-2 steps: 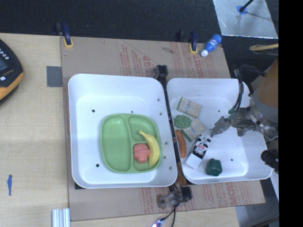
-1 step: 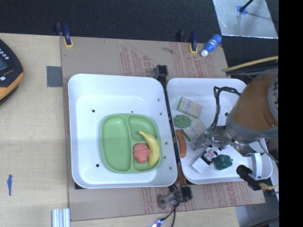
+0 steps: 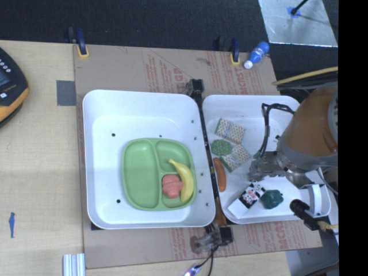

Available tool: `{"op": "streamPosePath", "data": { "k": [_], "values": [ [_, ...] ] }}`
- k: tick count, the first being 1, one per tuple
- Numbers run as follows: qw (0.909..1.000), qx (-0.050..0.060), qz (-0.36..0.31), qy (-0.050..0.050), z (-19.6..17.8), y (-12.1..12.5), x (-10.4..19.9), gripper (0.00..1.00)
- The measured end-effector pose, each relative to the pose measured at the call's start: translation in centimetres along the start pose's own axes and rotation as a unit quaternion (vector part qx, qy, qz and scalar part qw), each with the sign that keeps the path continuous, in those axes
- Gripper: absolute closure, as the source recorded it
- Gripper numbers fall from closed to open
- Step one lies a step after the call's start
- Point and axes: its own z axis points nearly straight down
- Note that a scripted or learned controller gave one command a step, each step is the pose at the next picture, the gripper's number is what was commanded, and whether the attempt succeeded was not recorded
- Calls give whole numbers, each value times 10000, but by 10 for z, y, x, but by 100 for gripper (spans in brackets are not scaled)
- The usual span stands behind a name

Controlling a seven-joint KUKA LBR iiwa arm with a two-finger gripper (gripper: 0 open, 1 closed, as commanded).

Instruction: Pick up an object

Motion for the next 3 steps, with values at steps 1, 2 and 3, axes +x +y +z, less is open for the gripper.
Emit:
{"op": "streamPosePath", "data": {
  "k": [1,2,3],
  "values": [
    [10000,10,-16,-3,-10,0,-1,100],
    [10000,-12,8,4,-78,11,65,100],
    [10000,-8,11,2,-78,11,65,0]
  ]
}}
